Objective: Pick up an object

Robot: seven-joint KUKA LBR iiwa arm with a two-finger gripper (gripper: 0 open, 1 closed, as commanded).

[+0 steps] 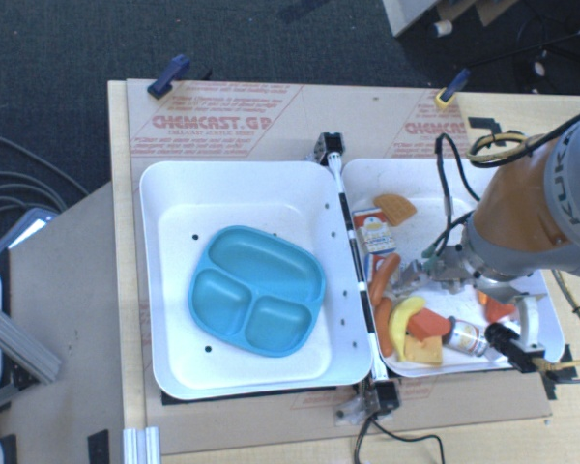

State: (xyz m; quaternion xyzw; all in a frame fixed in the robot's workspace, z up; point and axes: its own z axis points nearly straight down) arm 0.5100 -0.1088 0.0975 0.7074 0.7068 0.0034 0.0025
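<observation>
The right bin (546, 332) holds several toy foods. A tan bread piece (396, 208) lies at the back, with a red and white carton (370, 231) just in front of it. An orange carrot-like piece (382, 278) lies along the left wall. Near the front are a yellow banana (400, 319), an orange block (426, 326), a yellow wedge (422, 353) and a small bottle (464, 337). A red piece (498, 309) peeks out under the arm. My gripper (433, 270) hangs low over the bin's middle, right of the carrot and just behind the banana.
The left bin (164, 259) holds a blue divided plate (257, 290). A black clamp strip (348, 225) runs between the two bins. The grey arm with its orange band (522, 211) covers the right bin's right half, with cables (454, 177) looping above it.
</observation>
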